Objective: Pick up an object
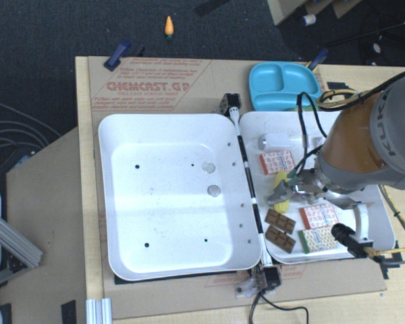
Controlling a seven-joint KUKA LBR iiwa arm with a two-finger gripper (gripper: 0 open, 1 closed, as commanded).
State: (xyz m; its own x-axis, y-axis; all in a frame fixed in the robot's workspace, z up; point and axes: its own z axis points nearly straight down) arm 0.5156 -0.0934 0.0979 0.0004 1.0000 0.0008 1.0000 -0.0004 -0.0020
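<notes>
- The arm [364, 144] reaches over the right bin [253, 123].
- Its gripper [287, 189] sits low by a yellow piece [279, 179].
- Two brown blocks [280, 228] and printed cards [318, 225] lie nearby.
- A blue tray [283, 85] rests behind.

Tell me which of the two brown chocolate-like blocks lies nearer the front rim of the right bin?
The lower brown ridged block; the other brown block lies just above it, closer to the end effector.

Small objects [281, 227] (flat) in right bin [385, 228]
</notes>
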